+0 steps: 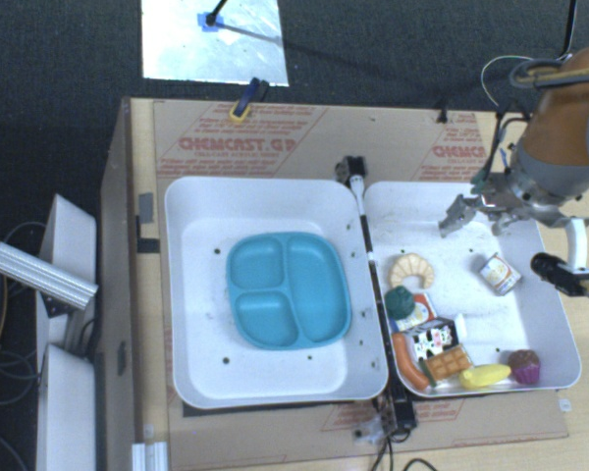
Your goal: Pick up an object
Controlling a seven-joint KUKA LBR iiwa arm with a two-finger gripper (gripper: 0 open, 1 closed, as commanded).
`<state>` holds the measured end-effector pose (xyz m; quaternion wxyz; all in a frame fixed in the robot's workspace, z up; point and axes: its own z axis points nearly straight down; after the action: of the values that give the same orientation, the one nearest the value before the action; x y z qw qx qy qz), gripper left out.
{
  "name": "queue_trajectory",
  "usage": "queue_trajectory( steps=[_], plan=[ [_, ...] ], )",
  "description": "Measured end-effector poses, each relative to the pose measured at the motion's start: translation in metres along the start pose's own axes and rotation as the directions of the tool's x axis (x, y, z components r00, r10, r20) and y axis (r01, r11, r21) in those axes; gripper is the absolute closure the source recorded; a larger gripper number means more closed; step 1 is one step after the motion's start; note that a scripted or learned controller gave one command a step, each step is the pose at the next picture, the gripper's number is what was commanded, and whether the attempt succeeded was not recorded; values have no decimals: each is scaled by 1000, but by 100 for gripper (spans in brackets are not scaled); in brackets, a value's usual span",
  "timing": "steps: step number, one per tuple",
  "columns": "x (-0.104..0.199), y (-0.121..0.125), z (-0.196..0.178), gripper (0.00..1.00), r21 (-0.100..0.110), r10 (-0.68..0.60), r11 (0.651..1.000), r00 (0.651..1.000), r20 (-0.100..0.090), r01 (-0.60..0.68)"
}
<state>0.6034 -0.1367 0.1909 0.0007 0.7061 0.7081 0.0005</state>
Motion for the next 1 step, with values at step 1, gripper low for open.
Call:
queue_trajectory(
  steps=[1],
  plan=[
    [-41, -2, -30, 0, -2, 1, 1000, 1000, 2, -1]
  ],
)
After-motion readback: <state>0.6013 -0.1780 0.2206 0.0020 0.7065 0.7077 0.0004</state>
